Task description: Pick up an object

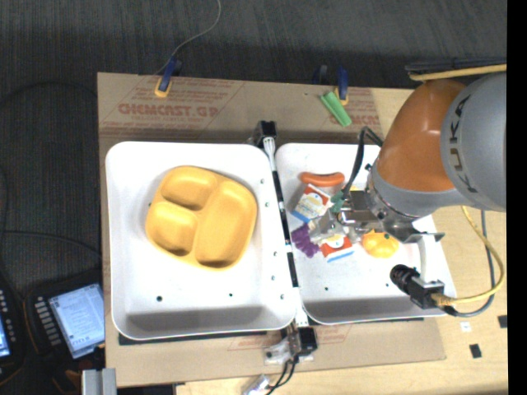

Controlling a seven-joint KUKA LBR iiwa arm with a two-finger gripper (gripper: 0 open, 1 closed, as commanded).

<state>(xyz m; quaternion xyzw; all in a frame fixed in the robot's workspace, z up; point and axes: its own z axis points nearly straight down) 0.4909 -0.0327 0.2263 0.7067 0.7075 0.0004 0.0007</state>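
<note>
1. Reaching in from the right, the grey arm (461, 151) with its orange band hangs low over the right bin (329, 299), and its bulk covers that bin's upper right part.
2. Its end effector (346, 216) sits down among the small things in the middle of the right bin; from where I stand I cannot tell whether it is open, closed or gripping anything.
3. Just to the left of the end effector lies a small printed packet (311, 204), white with blue and red, and behind that an orange sausage-shaped toy (321, 178) near the far wall of the bin.
4. A purple piece (302, 239) lies at the near left of the cluster, close to the wall between the bins, with a small red and white item (336, 245) just beside it.
5. A yellow lump (379, 243) lies just right of the cluster, partly under the arm's wrist.
6. The left bin (132, 303) holds a yellow divided tray (201, 215) with three hollows, lying near its middle.
7. Both bins stand side by side on a brown board (206, 105) on the bench, and a green marker-like stick (336, 109) lies on the board behind the right bin.
8. A black cable (202, 19) trails across the dark floor beyond the board.
</note>
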